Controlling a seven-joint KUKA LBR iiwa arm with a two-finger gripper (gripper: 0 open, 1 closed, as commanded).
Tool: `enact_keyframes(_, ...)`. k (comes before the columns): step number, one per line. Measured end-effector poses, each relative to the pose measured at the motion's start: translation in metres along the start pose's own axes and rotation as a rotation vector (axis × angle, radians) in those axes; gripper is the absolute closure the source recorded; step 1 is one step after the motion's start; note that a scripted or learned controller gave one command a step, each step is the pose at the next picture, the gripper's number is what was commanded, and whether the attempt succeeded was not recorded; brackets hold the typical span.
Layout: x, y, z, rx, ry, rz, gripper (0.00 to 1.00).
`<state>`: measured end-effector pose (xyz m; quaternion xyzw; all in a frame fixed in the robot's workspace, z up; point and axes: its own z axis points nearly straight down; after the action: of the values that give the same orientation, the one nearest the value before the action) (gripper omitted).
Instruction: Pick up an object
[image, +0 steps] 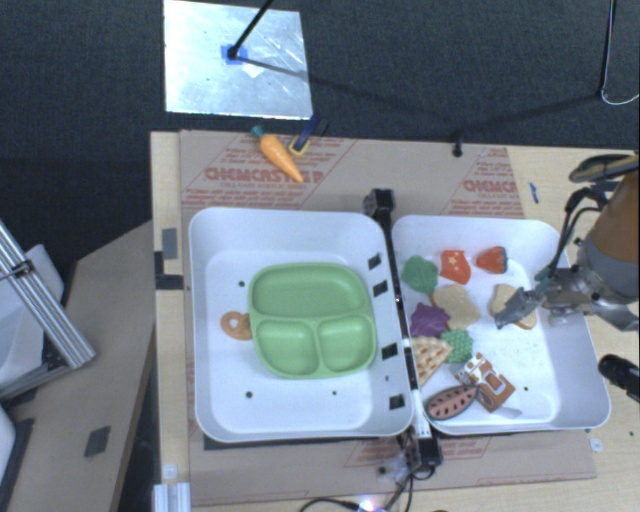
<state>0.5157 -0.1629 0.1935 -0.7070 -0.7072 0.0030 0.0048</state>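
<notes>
The arm reaches in from the right, and its pincer (513, 315) hangs low over the right bin (575, 400), just over a small tan piece (506, 297) near the bin's middle. Whether the pincer is apart or together cannot be told — its tips are dark and blur into the piece beneath them, and nothing can be seen to be held.

The right bin carries a scatter of toy food. Along the top lie a red piece with pale spots (455, 265) and a red-orange piece (491, 260); to their left sits a green leafy piece (420, 273). Below these come a tan cookie-like piece (457, 303), a purple piece (429, 321), a small green bumpy piece (459, 345) and a waffle-like wedge (430, 355) beside the divider. Near the front lie a brown and white piece (487, 379) and a dark oval piece (450, 402), close together.

The left bin (215, 250) holds a green compartment plate (312, 319) in its middle, and a small orange ring (236, 325) lies just beside the plate's left edge.

Behind the bins, on the desk (170, 180), a toy carrot (279, 157) rests on the cardboard — well apart from the arm.
</notes>
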Motion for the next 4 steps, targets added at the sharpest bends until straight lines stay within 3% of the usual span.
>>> enact_keyframes(1,0.0,0.003,-0.006,-0.012,-0.003,-0.003,0.0)
enact_keyframes(3,0.001,0.005,0.109,-0.009,-0.001,-0.001,0.0)
enact_keyframes(4,0.0,0.007,0.096,-0.014,-0.004,-0.001,1.0)
